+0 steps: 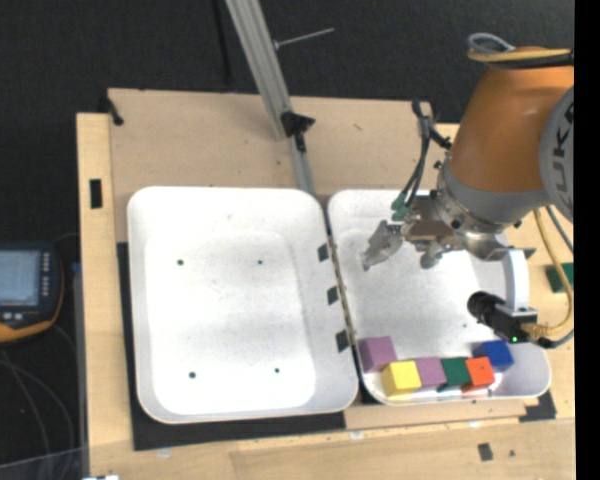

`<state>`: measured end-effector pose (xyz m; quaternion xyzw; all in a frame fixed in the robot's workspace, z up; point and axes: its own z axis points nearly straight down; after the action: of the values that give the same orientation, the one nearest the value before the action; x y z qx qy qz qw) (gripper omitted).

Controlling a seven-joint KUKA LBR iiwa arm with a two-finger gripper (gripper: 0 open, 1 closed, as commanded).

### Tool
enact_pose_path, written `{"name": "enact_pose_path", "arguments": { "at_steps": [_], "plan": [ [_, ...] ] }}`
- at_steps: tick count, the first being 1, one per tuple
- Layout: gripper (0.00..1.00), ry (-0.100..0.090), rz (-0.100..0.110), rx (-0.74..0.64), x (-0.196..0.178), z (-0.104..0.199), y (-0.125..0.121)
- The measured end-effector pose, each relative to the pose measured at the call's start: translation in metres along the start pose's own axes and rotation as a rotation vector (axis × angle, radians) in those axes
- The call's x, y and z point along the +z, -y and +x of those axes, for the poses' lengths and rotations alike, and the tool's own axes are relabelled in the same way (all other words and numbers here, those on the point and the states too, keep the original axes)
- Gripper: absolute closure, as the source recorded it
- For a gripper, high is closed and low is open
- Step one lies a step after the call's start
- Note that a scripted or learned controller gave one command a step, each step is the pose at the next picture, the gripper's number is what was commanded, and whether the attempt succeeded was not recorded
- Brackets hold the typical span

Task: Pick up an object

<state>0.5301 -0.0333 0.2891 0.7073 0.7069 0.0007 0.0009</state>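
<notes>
Gripper (404, 254) hovers over the far half of the right bin (412, 313), fingers spread apart, nothing between them. One finger (376, 249) points toward the bin's left wall and the other sits a little further toward the bin's right side. Grey arm and orange band come in over that bin's right rim.

Now the blocks, six of them, all crowded along the right bin's near wall. Count them off from the bin's left side. One purple block (377, 351) sits nearest the left wall, slightly further into the bin than the row. One yellow block (402, 377) is just beside it, hard against the near rim. A second, paler purple block (430, 371) is next, touching the yellow. One green block (453, 371) follows, then one orange block (478, 372), packed close. One blue block (495, 353) sits toward the bin's near right corner, a step further in. So that's two purple and one each of yellow, green, orange and blue.

All six lie well apart from the gripper, with bare white floor between.

Two bins in total: the left bin (230, 298) lies side by side with the right bin, their walls touching.
</notes>
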Motion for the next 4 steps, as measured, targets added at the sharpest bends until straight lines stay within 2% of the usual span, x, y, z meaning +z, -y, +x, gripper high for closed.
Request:
{"name": "enact_pose_path", "arguments": {
  "at_steps": [1, 2, 3, 4],
  "plan": [
    [1.0, 0.001, -0.003, 0.002, -0.011, -0.002, -0.001],
    [1.0, -0.001, 0.002, -0.007, -0.009, 0.047, 0.024],
    [0.0, -0.001, 0.002, -0.002, -0.009, 0.045, 0.024],
    [0.0, 0.001, -0.009, -0.003, -0.151, 0.006, 0.019]
  ]
}}
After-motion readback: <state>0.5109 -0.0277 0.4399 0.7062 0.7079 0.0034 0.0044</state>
